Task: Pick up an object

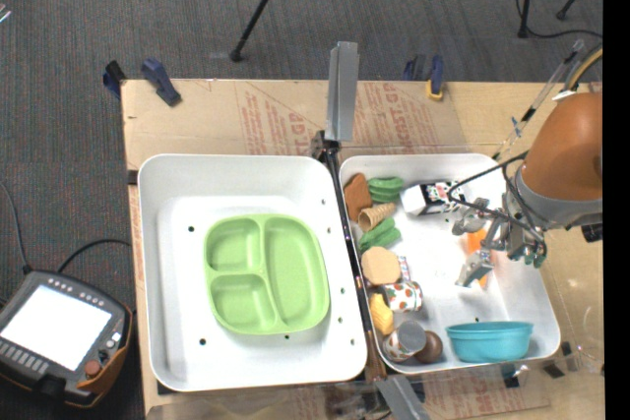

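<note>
My gripper [479, 256] hangs low over the right part of the right bin [522, 295], under the arm's orange band [569, 148]. An orange toy [476, 240] shows right at the gripper, partly covered by it; I cannot tell whether it is held or lying on the bin floor. Along the bin's left side lie a brown piece [355, 191], green pieces [386, 187], a cone [375, 214], a peach-coloured bun [380, 266], a dotted cup [403, 295] and a yellow piece [382, 315]. A black-and-white box [432, 196] lies at the back.
A teal bowl [489, 341] sits at the right bin's front, with a small brown and grey cup [413, 341] beside it. The left bin [167, 211] holds a green divided plate [266, 272]. A grey post [343, 98] stands behind the bins.
</note>
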Available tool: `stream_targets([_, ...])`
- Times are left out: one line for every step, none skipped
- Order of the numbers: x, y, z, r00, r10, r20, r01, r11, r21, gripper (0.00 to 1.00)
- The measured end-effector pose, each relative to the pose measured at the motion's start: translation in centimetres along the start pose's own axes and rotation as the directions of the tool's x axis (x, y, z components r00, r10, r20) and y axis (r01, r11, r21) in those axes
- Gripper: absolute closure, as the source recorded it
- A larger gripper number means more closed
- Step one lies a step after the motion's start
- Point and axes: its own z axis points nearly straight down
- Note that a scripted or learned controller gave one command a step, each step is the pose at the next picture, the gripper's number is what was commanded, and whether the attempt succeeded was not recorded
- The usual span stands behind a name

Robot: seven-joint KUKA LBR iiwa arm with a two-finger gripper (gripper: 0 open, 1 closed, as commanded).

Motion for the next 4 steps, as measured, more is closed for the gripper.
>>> stream_targets([0.4, -0.3, 1.0, 1.000, 0.024, -0.002, -0.024, 1.000, 0.001, 0.00])
stream_targets([-1.2, 1.0, 1.0, 0.999, 0.053, 0.000, -0.053, 0.999, 0.001, 0.00])
stream_targets([-1.4, 1.1, -0.1, 0.999, 0.049, 0.004, -0.049, 0.999, 0.000, 1.00])
stream_targets([8.2, -1.9, 1.2, 0.981, 0.194, -0.004, -0.194, 0.981, 0.003, 1.00])
